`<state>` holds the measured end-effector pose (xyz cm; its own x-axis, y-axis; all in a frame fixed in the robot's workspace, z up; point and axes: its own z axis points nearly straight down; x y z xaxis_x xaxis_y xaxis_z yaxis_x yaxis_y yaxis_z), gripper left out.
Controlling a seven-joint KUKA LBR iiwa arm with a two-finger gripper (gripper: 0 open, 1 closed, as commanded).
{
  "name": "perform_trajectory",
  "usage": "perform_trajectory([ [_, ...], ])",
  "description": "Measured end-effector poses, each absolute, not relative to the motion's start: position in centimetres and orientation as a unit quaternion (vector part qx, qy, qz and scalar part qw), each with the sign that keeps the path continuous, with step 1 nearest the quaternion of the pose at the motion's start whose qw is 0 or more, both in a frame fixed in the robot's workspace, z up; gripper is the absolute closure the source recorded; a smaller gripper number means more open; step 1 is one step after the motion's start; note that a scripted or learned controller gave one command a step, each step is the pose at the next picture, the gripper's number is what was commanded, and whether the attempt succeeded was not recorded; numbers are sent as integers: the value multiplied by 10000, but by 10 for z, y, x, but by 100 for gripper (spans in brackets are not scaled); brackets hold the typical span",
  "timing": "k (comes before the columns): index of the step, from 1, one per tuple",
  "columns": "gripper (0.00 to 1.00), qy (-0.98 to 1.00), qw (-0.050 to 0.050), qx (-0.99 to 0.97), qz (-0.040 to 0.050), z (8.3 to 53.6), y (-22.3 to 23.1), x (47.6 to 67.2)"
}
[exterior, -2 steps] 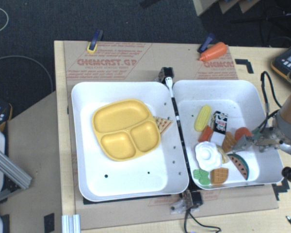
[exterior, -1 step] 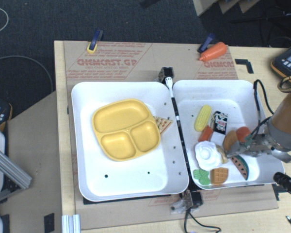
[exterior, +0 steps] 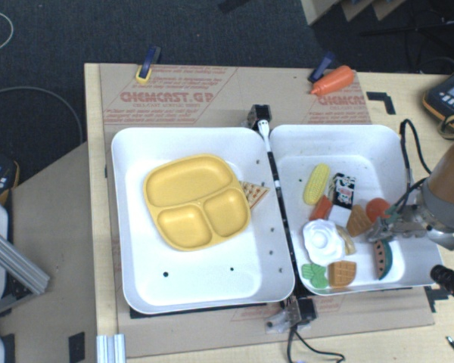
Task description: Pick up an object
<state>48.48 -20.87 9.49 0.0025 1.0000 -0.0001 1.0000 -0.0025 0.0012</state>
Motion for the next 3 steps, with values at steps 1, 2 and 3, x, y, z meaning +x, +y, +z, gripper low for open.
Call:
perform_trajectory([
  [1,100,7074,32,7068,10,140,-204,483],
  [2,100,7070,44,7072,11,196,-215,482],
  [3,100,7075,35,7067,9,227,-216,483],
])
